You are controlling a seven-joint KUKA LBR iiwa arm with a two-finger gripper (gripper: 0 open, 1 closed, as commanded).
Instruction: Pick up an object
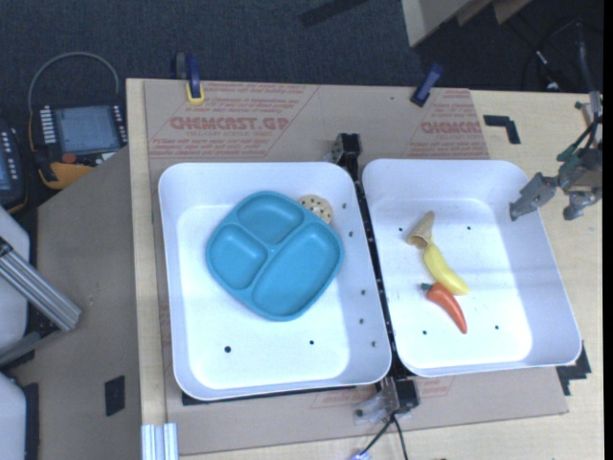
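The left shallow white bin (192, 353) holds a blue, three-compartment plastic plate (275, 254), a round tan cookie (316, 206) tucked against its upper right rim. In the right white bin (536, 343) lie a tan cone (420, 228), a yellow banana (444, 269) and a red-orange pepper (447, 307) — touching end to end. The grey two-finger gripper (554, 199) hangs over that bin's upper right rim — fingers spread, empty.

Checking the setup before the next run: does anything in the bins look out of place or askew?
Only one thing: a cookie in the left bin lies partly tucked under the blue divided plate. In the right bin, the banana and red pepper lie flat.
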